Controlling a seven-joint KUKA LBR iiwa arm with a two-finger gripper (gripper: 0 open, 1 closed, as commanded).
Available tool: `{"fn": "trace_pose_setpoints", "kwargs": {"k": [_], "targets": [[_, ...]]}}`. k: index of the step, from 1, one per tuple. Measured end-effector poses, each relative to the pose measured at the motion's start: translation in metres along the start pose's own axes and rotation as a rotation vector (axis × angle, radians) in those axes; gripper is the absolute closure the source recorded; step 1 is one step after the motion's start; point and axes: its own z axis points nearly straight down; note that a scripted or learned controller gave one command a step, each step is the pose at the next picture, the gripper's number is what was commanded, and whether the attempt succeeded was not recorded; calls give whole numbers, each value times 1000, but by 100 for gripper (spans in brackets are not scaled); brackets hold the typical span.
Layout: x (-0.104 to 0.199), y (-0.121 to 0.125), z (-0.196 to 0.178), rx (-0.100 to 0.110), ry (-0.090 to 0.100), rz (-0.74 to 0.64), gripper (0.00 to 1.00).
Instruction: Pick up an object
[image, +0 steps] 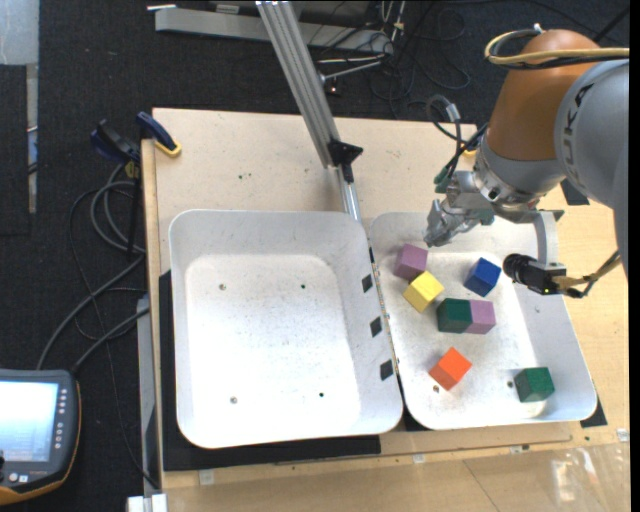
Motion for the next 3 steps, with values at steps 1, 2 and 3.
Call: {"fn": "trace_pose_setpoints", "kwargs": {"k": [1, 2, 3], "targets": [[50, -3, 8, 1, 0, 0, 100], [97, -13, -2, 0, 0, 0, 100], [150, -13, 6, 1, 0, 0, 100]]}}
